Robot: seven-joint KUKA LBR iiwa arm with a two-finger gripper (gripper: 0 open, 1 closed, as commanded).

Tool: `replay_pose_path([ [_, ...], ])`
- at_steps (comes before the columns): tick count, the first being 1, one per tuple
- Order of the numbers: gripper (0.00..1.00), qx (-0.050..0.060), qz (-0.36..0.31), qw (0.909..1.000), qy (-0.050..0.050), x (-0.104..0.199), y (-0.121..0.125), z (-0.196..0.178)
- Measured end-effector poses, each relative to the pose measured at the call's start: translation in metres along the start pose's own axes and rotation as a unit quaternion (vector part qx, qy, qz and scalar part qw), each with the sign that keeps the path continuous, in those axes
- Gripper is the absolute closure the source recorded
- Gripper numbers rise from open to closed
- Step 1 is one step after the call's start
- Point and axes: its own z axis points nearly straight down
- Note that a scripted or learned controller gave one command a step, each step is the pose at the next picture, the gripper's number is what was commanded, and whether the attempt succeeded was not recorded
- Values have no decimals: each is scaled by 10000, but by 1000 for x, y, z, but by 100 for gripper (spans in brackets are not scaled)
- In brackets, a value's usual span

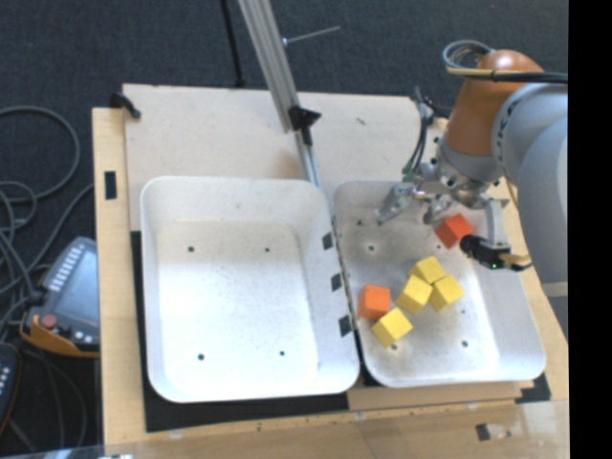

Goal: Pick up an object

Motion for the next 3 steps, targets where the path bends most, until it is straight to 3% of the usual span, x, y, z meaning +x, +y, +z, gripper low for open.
replay_pose_path([
  [1,0,-5,23,10000,9,44,-72,24],
  [2,0,-55,9,10000,-7,21,-7,22],
  [3,0,-9,26,10000,6,53,-60,23],
])
